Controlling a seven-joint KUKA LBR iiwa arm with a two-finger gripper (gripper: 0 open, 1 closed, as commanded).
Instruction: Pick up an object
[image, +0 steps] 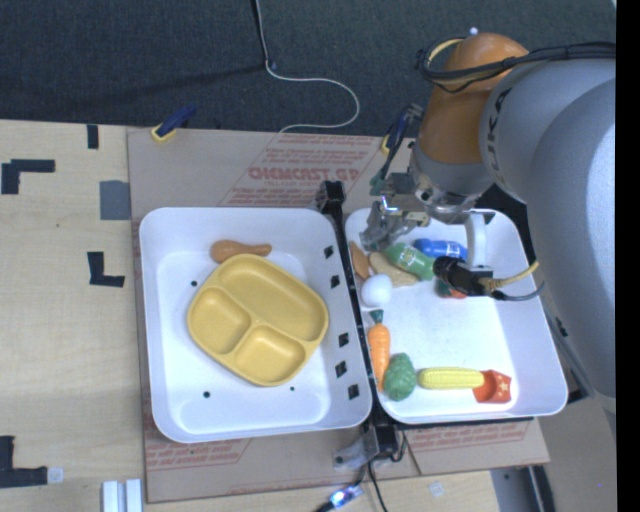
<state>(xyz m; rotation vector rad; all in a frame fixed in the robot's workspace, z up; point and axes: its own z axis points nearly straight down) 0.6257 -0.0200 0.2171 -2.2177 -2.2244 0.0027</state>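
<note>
My gripper (378, 232) hangs low over the far left part of the right bin (470, 330), beside a green bottle (410, 260) and a blue object (438, 247). A tan piece (360, 263) and a white egg (377, 291) lie just below it. Nothing shows between its fingers. Further toward the front lie an orange carrot (379, 345), a green broccoli-like piece (399, 377), a yellow corn cob (449, 378) and a red piece (493, 387).
The left bin (170, 400) holds a yellow divided plate (258, 318) and an orange-brown drumstick (238, 250) behind it. A black divider (340, 290) runs between the bins. The grey arm fills the upper right.
</note>
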